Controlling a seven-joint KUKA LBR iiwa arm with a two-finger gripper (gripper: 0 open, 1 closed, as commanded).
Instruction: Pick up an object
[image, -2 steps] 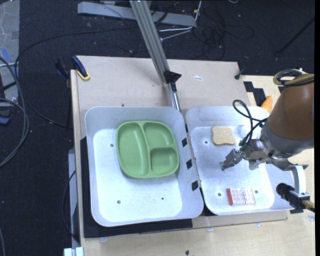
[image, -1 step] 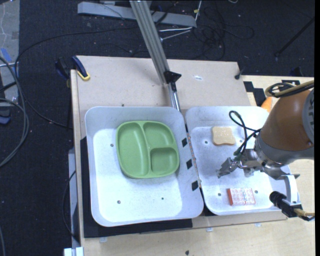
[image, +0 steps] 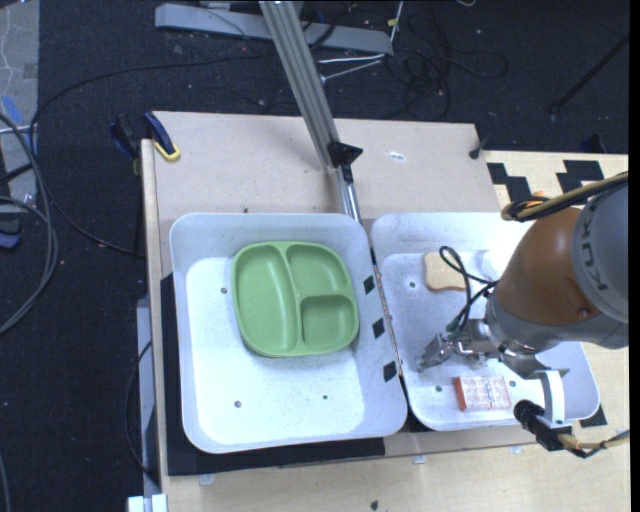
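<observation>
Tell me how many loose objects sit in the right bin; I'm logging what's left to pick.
2: a tan piece near the far wall, and a red-and-white packet near the front by the gripper. The arm may hide others.

The pincer (image: 443, 352) hangs over the right shallow white bin (image: 400, 390). Just right of it lies a flat red-and-white packet (image: 483, 391); behind it, a tan bread-shaped piece (image: 439, 274). Well left, a green 3-compartment plate (image: 296, 298) lies in the left shallow white bin (image: 210, 390).
</observation>
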